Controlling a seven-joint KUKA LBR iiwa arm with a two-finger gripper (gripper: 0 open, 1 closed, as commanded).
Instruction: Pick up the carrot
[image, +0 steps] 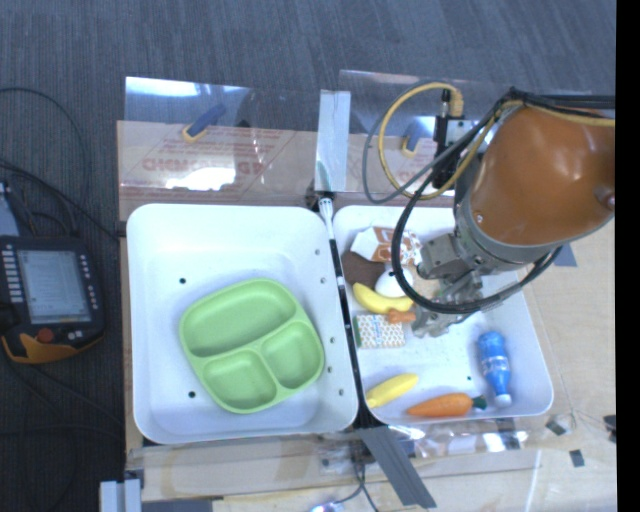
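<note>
Whether the jaws are spread or closed, you cannot tell: the gripper (432, 322) hangs low in the right bin (537, 370), its tip crowded among clutter. Your carrot (440, 406) lies at that bin's near edge, apart from it, beside a yellow banana (391, 389). You are at the approach; next, bring it nearer and down.

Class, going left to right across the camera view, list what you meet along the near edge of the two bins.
Green divided tray → lower banana → carrot → blue bottle.
</note>
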